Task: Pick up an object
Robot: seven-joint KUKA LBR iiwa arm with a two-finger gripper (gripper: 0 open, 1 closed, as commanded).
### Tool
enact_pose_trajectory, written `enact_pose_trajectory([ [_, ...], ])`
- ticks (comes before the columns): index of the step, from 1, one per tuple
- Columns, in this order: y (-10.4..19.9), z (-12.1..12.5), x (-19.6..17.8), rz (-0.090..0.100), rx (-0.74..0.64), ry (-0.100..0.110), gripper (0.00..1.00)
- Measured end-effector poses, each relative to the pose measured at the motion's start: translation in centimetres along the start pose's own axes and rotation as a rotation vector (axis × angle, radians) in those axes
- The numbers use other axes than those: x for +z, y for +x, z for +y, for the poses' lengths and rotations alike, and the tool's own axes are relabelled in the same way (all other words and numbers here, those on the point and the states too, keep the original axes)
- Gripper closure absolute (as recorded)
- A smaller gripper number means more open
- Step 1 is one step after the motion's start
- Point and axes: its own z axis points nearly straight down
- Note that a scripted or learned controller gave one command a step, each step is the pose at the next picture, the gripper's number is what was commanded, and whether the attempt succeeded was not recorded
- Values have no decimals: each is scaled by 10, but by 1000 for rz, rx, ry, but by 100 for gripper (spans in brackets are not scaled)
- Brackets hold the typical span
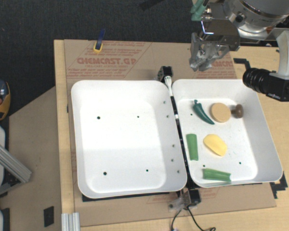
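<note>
nearest the camera in the right white plastic bin (260,129) lies a flat green rectangular block (216,175), then a second green block (191,146) standing lengthwise beside a yellow rounded lump (215,144). farther back sit a dark green curved pod-like piece (202,112), a tan round disc (220,112) and a small brown ball (237,110) touching the disc. all lie well apart from the grey metal gripper (205,57), which hangs beyond the bin's far rim over the brown cardboard sheet (111,57) on the bench. nothing is seen in its grasp.
</note>
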Motion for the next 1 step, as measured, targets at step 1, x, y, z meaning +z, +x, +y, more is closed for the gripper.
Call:
enact_pose_trajectory([
  [1, -3, 3, 241, -5, 6, 21, 100],
])
